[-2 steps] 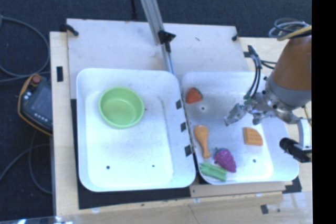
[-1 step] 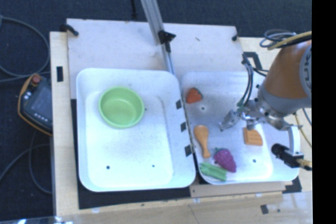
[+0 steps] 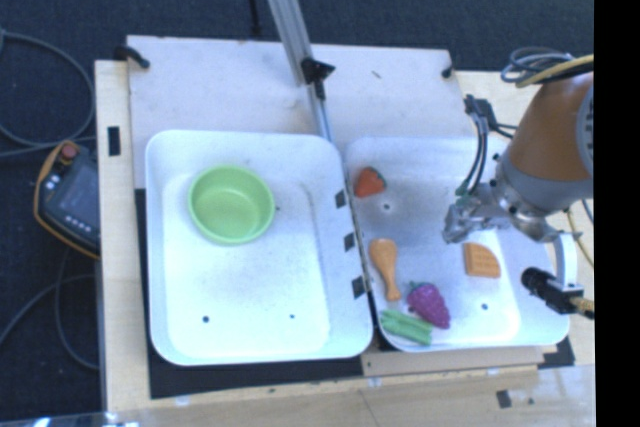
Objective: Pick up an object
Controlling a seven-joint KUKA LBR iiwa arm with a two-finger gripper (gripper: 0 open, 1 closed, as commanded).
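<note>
Orange is the colour nearest the jaws: a small wedge we take for a toy slice of bread or cheese lies on the floor of the right bin, just beside the jaws at about five o'clock from them and apart from them as far as we can see. That is the relation the coming move turns on, in our judgement, since the slice is the closest thing to reach; its longer side runs roughly nine to three o'clock across the view. We cannot tell how wide the jaws stand, because the grey wrist and the cables hide the tips, and we see nothing held between them.

The other candidates sit farther off, toward nine and seven o'clock from the jaws: a red strawberry-like toy near the bin's upper left, a tan chicken drumstick with its long axis running twelve to six, a purple bunch of grapes, and a green pod-like piece at the bin's lower edge. The left bin carries a light green bowl, well apart from the arm. Both bins rest on the pale counter.
</note>
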